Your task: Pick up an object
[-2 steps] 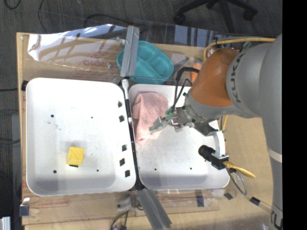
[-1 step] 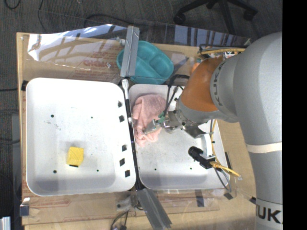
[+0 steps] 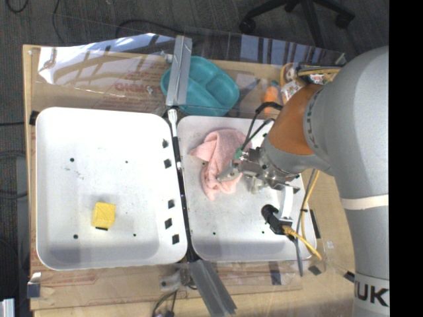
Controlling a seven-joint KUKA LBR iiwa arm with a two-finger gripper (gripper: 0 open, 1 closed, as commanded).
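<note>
A crumpled pink cloth (image 3: pixel 217 158) lies in the right bin (image 3: pixel 225 240), toward its far left part. My gripper (image 3: pixel 239 167) is low in that bin, right at the cloth's right edge, touching or nearly touching it. The grey arm with its orange band (image 3: pixel 291 129) reaches in from the right above it. A small yellow block (image 3: pixel 104 215) rests in the left bin (image 3: pixel 66 134), near its front.
A teal plastic tray (image 3: pixel 201 88) stands behind the bins. A metal divider bar (image 3: pixel 177 177) runs between the two bins. Cables and a black-yellow connector (image 3: pixel 281 224) hang by the right bin's near right side. Clear plastic sheet (image 3: pixel 99 65) lies behind the left bin.
</note>
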